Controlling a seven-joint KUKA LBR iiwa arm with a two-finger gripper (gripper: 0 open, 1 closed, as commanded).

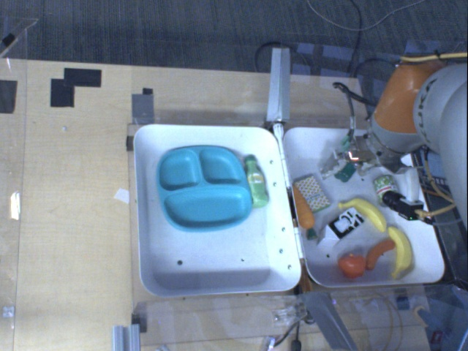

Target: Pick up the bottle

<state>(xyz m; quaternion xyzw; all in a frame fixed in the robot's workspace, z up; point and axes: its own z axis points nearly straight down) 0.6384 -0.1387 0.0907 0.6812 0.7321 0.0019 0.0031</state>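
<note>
Left bin [146, 218]: white, shallow. Held a blue divided plate [203, 189] with three compartments, set toward the back of the bin. The bottle [255, 181], pale green and see-through with a lighter cap end, lay on its side just beside the plate's right edge, touching or nearly touching it, close to the bin's right wall.

Right bin [431, 265]: white, shallow, touching the left bin along a shared wall. Contents: a carrot [303, 209] lying by the left wall; a small patterned packet [311, 190] next to it; a black-and-white card [348, 222] near the middle; two bananas [384, 229], one curved over the card, the other nearer the front right corner; a tomato [351, 265] at the front, with a sausage [379, 251] leaning beside it; a small green-labelled can [383, 183] toward the right.

Arm [431, 108]: grey with orange band, reaching in from the right over the back of the right bin. Gripper [349, 161] hung low over that bin's back area, well apart from the bottle. Whether the jaws stood apart or together could not be told.
</note>
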